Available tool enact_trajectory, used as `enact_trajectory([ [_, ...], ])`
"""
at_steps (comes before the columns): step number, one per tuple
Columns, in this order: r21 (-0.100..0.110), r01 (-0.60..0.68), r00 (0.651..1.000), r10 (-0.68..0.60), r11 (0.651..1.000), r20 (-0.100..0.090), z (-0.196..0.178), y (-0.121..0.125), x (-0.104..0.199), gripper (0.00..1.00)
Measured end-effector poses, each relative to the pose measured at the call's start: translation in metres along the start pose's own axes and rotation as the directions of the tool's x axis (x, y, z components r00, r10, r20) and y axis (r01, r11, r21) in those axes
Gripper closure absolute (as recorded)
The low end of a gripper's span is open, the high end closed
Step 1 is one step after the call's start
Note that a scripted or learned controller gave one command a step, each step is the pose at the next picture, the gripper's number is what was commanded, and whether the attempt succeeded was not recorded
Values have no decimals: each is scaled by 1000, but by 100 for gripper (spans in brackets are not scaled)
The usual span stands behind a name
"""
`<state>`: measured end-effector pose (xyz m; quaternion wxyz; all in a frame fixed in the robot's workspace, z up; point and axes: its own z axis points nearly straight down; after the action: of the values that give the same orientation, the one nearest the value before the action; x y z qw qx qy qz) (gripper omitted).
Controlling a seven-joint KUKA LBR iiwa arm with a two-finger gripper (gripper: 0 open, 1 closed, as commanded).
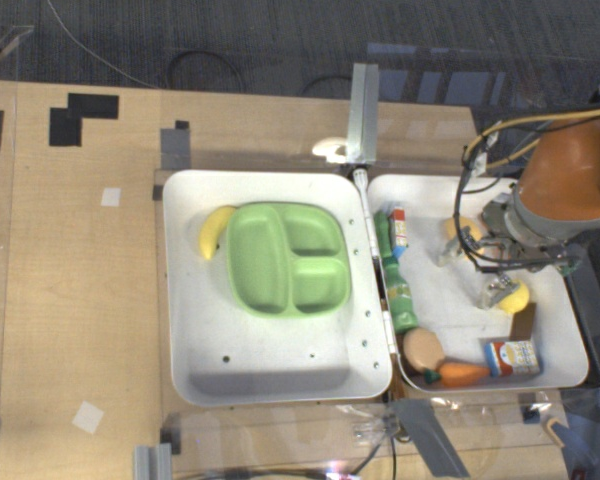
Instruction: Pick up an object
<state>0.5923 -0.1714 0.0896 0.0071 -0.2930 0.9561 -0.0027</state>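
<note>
A small yellow object [516,299] lies in the right bin [435,198], right of centre, just under the gripper [500,286], whose state I cannot tell. Judged step: descent to grasp; next calls for closing squarely around it

Wooden bench [70,298] bears black patches [80,116]; dark carpet [230,18] beyond.

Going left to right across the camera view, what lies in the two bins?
Yellow banana → green sectioned plastic plate → green bottle lying lengthwise → round tan bread roll → orange carrot → small printed carton, with the gripper above the right white bin.
</note>
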Motion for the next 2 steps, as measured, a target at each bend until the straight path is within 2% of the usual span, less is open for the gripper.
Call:
enact_trajectory([
  [1, 3, -26, 1000, 26, 1000, -2, -2, 12, 83, 0],
  [2, 7, 130, 991, -130, 991, 5, -3, 72, 41, 0],
])
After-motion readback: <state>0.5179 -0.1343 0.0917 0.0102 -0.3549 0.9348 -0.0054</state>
